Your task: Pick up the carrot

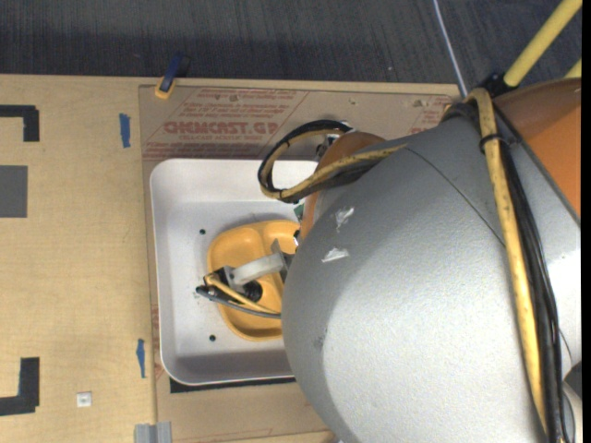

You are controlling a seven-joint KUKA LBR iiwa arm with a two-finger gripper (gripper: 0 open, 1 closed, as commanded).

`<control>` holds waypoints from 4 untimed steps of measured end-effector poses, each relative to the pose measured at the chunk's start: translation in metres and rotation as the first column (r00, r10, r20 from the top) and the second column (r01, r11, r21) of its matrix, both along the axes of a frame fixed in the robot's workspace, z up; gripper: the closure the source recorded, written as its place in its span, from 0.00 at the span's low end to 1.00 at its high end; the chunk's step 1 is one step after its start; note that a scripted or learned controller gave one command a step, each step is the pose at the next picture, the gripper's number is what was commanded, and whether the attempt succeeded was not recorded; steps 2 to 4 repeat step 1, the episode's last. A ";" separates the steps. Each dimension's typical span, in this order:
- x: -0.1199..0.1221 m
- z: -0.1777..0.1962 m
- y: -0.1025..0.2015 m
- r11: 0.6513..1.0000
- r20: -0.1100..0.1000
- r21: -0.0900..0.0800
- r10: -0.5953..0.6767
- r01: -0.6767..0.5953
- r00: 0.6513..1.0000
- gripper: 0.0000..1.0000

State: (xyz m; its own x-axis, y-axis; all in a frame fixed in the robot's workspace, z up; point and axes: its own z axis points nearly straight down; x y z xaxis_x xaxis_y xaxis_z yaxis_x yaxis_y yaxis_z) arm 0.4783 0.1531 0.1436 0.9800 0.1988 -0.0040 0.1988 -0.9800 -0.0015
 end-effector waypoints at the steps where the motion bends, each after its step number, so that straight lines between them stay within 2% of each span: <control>1: 0.115 0.025 0.009 0.999 0.005 0.000 0.045 -0.045 0.999 1.00; 4: 0.115 0.025 0.009 0.999 0.005 0.000 0.045 -0.045 0.999 1.00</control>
